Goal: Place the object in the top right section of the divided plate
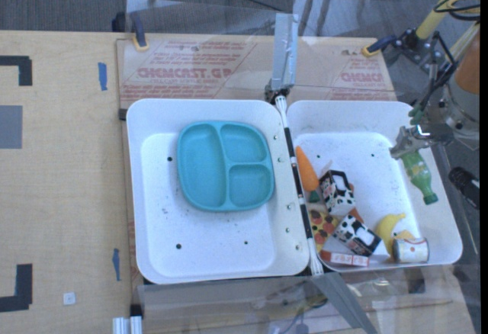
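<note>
Teal smooth three-sectioned plate, seemingly plastic.

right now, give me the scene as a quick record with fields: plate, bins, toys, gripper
plate: teal divided plate lying in the left bin, nothing in its sections
right bin: carrot, two cow toys, banana, green bottle, small can
gripper: over the right bin's far right side, just above the green bottle
task state: top right section not yet filled
</note>
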Tool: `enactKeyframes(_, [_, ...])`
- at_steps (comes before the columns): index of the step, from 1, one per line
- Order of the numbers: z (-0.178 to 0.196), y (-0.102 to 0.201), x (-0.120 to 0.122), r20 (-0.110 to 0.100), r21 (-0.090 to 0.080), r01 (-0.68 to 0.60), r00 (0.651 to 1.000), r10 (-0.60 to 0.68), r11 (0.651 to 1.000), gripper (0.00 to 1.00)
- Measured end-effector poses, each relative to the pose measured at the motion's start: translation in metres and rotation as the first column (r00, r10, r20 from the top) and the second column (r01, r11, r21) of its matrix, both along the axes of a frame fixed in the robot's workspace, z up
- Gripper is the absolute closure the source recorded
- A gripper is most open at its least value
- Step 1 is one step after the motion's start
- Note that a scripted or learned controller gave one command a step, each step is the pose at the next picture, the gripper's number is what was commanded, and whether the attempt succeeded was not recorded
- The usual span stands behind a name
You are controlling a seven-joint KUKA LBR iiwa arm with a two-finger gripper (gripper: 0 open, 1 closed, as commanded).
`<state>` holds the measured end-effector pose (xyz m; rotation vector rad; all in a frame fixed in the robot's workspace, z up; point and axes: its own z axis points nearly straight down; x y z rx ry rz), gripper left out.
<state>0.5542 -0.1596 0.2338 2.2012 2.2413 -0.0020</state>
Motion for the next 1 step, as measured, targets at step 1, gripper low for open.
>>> enactKeyframes(1, [-0.0111,0.0792,0.0317,0.004,0.0,0.02,1.0,-0.02,1.0,1.0])
